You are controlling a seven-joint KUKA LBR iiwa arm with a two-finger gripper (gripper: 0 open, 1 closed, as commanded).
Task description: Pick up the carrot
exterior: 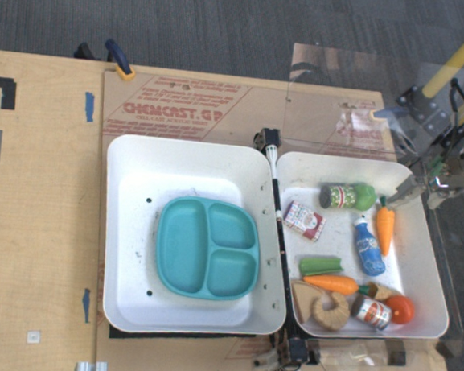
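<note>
Orange carrot (385,229) lies in the right bin (438,275), long axis running near-to-far, green top at the far end. Gripper (413,187) sits just beyond that far end; jaw state cannot be determined.

A robotics lab test bench, not a home or kitchen.

A plywood bench (29,203) with black tape marks at the left edge carries a cardboard sheet (182,108) under two white bins (129,163), clamped at the upper left; toy food fills the right bin (434,279), and what seems to be robot hardware (440,110) with cables crowds the upper right above grey carpet (190,15).
</note>
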